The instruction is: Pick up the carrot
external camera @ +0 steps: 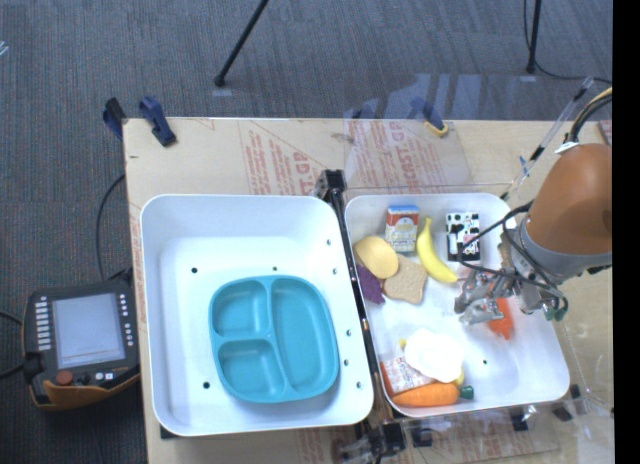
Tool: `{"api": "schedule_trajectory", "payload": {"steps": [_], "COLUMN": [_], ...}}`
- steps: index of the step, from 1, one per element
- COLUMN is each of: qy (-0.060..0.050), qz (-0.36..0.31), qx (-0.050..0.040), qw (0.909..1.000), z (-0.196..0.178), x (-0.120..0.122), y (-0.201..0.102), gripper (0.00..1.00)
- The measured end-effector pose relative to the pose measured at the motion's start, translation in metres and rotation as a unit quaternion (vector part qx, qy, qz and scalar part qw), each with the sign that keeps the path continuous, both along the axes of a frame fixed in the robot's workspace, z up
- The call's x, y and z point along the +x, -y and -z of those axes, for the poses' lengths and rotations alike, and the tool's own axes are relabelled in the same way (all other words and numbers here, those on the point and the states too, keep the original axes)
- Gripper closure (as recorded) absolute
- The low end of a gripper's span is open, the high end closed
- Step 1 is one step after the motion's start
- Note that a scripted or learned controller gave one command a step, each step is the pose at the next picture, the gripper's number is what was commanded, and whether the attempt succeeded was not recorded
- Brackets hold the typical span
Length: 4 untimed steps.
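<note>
Arm from the right, orange-banded wrist bent down, tool (488, 308) low.

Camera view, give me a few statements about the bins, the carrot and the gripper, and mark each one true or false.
1. The carrot lies near the right bin's front edge. True.
2. The blue plate sits in the right bin. False: it is in the left bin.
3. The gripper is over the right bin. True.
4. The banana lies on the blue plate. False: it lies in the right bin.
</note>
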<state>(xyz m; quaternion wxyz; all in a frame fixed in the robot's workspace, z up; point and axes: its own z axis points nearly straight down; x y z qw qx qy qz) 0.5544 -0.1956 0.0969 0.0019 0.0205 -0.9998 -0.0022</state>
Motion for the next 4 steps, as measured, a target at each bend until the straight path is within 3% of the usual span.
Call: {"api": "schedule_trajectory", "payload": {"steps": [1, 2, 4], "qy": [0.009, 0.005, 0.007], "qz": [0.092, 0.091, 0.092], "qx": [-0.0041, -0.0013, -0.0003], "qw": [0.9957, 0.9958, 0.9958], "z": [-0.143, -0.147, -0.166], "x": [-0.042, -0.042, -0.04], "y": [0.017, 0.015, 0.015], "gripper": [1.0, 1.0, 1.0]}}
